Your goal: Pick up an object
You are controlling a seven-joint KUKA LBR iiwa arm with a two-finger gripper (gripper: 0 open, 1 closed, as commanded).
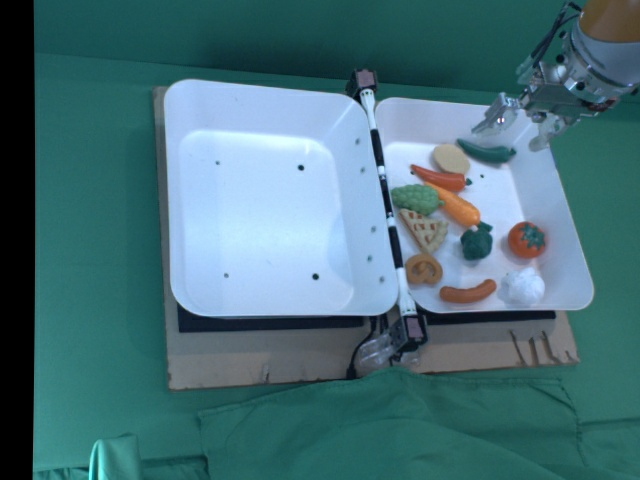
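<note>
White right bin (pixel 560 218), green pepper (pixel 487 151) just below spread jaws (pixel 518 123)

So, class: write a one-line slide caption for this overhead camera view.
Open two-finger gripper poised above a dark green toy chilli pepper in the right-hand shallow white bin of plastic food.

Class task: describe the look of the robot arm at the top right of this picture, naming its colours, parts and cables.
The arm shows an orange band above a silvery grey metal wrist section. A thin dark cable loops along the wrist's left side. The gripper is pale grey metal with two slim fingers.
</note>
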